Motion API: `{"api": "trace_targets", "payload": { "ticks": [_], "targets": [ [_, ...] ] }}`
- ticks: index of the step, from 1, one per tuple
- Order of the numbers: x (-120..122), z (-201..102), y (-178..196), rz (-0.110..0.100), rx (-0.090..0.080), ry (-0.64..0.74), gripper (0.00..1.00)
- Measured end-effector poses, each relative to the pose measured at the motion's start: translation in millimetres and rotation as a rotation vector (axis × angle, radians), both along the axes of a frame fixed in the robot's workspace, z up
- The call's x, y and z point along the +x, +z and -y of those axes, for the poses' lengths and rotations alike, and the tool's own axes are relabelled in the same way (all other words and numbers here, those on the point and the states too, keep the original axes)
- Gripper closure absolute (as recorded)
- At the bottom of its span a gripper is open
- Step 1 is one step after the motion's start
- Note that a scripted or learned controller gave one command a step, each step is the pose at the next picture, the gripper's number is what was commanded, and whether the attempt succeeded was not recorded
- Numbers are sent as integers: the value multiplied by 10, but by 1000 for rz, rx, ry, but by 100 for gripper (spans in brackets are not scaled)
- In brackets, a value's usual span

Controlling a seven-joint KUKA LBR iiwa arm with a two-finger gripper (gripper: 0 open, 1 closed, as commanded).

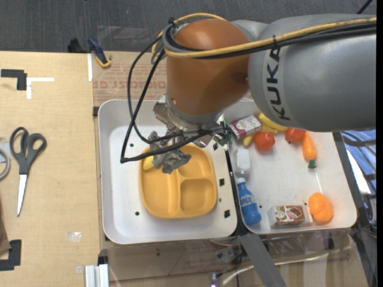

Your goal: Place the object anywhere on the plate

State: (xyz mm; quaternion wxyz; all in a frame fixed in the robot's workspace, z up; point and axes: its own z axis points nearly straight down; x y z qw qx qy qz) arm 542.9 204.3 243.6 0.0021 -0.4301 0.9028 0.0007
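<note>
Camera view | my gripper hung over the yellow divided plate in the left bin; yellow object lay at the plate's near-left rim; finger state: couldn't tell | judged best: release low, inside a compartment

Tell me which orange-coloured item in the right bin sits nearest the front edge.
The round pumpkin-like one, beside the small carton at the front right. The carrot-shaped one lies further back, near the tomatoes.

The grey two-finger gripper hides the far edge of the yellow compartmented plastic plate; a small yellow object beside it (mostly covered) cannot be identified.
</note>
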Motion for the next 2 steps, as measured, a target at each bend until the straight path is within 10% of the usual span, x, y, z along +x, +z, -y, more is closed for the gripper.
{"api": "trace_targets", "payload": {
  "ticks": [1, 2],
  "targets": [
    [153, 32, 123, 1, 0, 61, 100],
    [234, 15, -339, -1, -1, 567, 100]
  ]
}}
